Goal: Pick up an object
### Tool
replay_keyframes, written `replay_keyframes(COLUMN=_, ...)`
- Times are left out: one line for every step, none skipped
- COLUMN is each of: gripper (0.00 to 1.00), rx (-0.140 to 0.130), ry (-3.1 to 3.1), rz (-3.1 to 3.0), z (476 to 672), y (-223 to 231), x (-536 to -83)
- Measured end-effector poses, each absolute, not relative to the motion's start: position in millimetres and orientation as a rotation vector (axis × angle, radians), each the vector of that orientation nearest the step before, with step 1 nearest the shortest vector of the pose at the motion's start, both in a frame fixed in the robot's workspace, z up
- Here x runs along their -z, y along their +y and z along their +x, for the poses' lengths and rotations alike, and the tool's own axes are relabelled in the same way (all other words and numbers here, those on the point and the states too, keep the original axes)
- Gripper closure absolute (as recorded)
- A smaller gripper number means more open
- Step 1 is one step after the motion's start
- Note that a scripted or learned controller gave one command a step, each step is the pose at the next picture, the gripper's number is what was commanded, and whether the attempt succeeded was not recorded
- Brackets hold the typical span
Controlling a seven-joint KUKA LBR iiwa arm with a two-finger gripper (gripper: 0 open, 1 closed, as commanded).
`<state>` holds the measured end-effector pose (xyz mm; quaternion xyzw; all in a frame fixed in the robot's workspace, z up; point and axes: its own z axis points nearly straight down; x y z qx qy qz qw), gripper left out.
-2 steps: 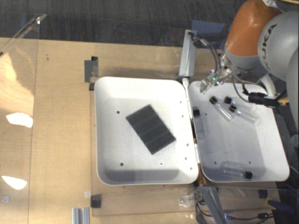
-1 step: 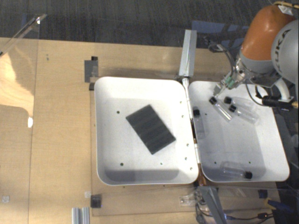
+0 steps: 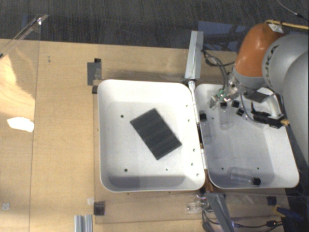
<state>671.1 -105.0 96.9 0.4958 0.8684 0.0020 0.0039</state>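
While the grey arm's two-finger gripper [image 3: 223, 99] is seen above the right shallow white bin [image 3: 285, 173], its jaw state cannot be told; a dark grey flat rectangular pad [image 3: 155, 133] lies tilted in the left shallow white bin [image 3: 108, 168].

No readable text, labels, brands, numbers or signs anywhere. The dark flat pad [image 3: 156, 133] in the left bin [image 3: 111, 178] is plain, no print legible. The arm's orange band [image 3: 253, 50] carries no marking that can be made out. The surface [image 3: 58, 129] and right bin [image 3: 285, 175] are unmarked too.
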Motion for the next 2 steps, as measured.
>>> replay_keyframes(gripper=1.0, rx=-0.007, ry=2.653, rz=1.662, z=669.5, y=-119.6, x=-260.1)
replay_keyframes(gripper=1.0, rx=-0.011, ry=2.651, rz=1.649, z=671.4, y=-118.3, x=-272.4)
